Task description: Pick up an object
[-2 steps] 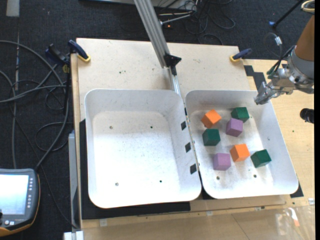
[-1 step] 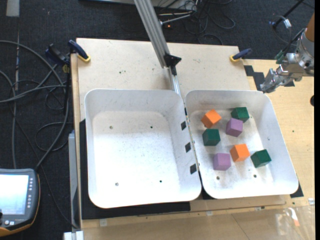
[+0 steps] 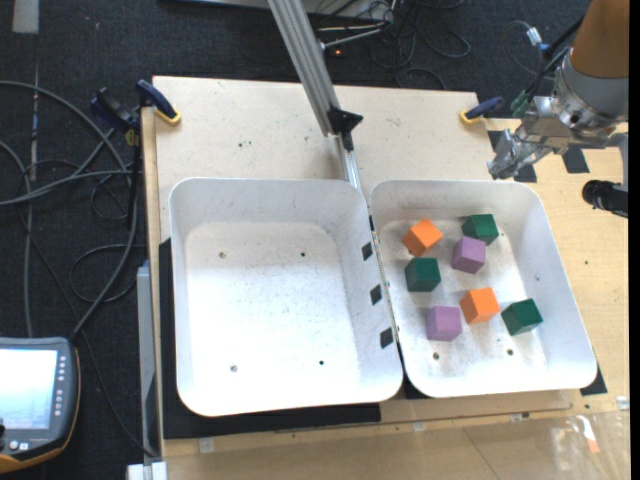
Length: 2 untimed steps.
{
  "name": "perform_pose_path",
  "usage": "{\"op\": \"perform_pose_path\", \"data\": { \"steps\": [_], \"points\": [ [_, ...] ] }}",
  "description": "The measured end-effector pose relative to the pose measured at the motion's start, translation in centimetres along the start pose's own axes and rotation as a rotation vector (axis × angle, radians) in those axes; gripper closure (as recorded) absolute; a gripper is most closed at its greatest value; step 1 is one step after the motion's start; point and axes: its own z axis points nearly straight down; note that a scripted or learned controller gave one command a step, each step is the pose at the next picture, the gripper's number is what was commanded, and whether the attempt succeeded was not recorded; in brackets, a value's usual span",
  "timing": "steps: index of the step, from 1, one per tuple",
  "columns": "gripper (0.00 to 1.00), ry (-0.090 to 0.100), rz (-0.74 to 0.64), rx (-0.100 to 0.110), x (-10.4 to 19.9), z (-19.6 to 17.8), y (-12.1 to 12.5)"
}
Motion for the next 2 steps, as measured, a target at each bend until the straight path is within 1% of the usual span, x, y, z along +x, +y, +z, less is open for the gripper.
{"op": "perform_pose_path", "data": {
  "steps": [1, 2],
  "points": [
    [1.00, 0.000, 0.001, 0.004, 4.4, 1.0, 0.8],
    [1.00, 0.000, 0.000, 0.002, 9.1, 1.2, 1.8]
  ]
}}
